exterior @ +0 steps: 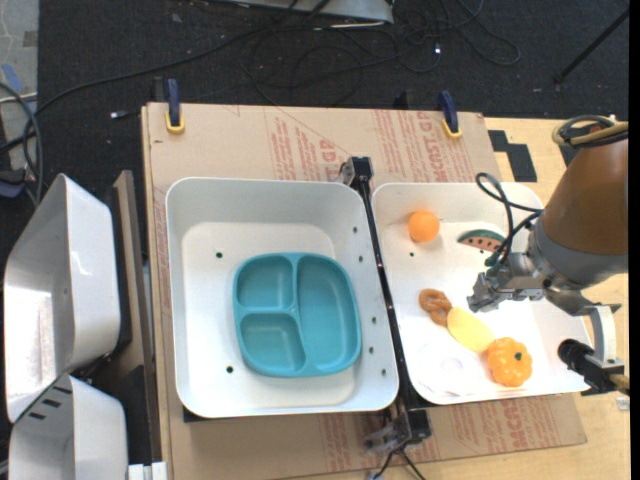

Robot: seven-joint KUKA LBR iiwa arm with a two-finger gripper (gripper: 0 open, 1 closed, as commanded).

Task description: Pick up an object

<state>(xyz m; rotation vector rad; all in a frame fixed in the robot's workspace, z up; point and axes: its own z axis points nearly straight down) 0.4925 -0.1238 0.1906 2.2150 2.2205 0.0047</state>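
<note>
The right bin (400, 268) holds an orange ball (424, 226), a watermelon slice (481, 237), a brown pretzel (435, 303), a yellow banana-like piece (468, 329) and a small orange pumpkin (509, 361). My gripper (488, 295) hangs low over this bin, just right of the pretzel and above the yellow piece's upper end. Its dark fingers point down-left, and I see nothing between them.
The left bin (190, 268) carries a teal divided plate (296, 314). A black divider clamp (360, 171) sits between the bins at the back. White containers (60, 278) stand off the bench's left side. Cables lie on the floor behind.
</note>
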